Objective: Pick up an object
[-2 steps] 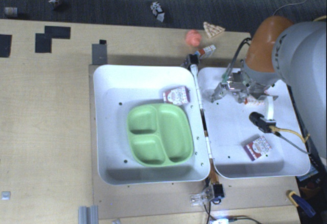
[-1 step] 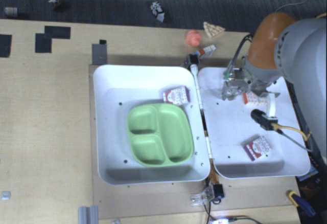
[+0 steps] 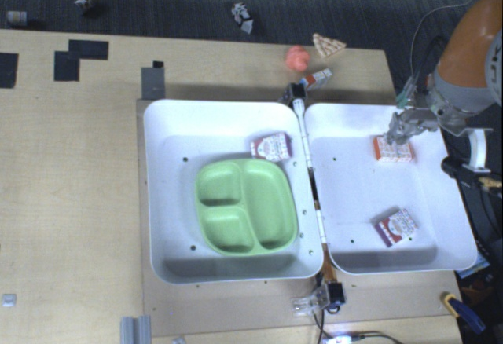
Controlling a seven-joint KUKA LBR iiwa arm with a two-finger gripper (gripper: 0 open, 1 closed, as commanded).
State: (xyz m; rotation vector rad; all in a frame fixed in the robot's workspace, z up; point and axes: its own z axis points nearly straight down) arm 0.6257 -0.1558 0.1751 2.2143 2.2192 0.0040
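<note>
Gripper (image 3: 401, 133) sits over small orange packet (image 3: 393, 151); can't tell its state. Packet looks light, flat, crinkly: pinch across narrow sides.

Evenly and brightly lit from above, with soft shadows along the near inner walls of the two shallow white plastic bins (image 3: 157, 201), left of and below the two-finger gripper (image 3: 402, 129); slightly soft throughout, blurriest on the grey-and-orange arm (image 3: 471, 44), without strong glare
</note>
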